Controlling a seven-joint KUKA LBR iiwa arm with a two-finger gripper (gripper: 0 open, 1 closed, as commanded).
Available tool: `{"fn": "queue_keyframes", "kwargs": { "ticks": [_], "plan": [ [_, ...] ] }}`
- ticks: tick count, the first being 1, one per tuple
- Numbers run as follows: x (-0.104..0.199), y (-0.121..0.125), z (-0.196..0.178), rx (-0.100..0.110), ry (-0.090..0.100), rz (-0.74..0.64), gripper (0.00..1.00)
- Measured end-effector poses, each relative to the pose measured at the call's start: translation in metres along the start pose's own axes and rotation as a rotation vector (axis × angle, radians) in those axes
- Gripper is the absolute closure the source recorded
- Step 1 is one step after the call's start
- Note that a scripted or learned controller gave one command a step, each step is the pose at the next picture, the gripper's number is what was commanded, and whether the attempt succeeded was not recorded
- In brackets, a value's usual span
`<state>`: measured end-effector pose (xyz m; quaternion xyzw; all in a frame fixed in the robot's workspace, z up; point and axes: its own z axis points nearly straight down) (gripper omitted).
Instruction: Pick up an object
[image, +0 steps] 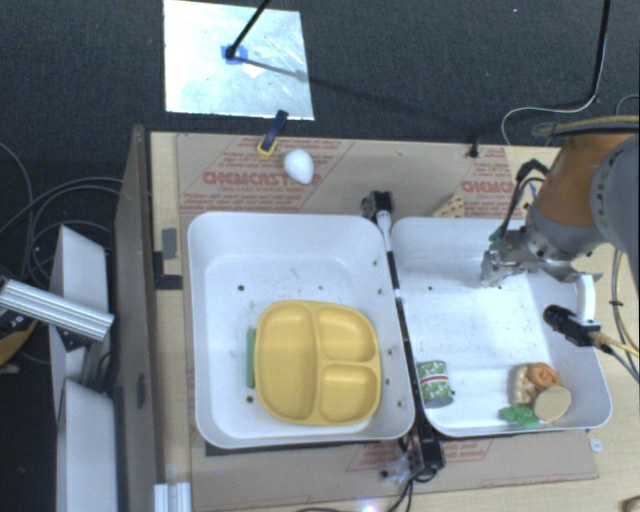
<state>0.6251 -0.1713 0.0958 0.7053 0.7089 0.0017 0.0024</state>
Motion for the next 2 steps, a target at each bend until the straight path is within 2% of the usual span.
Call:
{"fn": "queue_keyframes", "kwargs": {
  "ticks": [2],
  "plan": [
    [0.0,0.002,-0.022,-0.007,0.0,-0.004,1.0]
  ]
}}
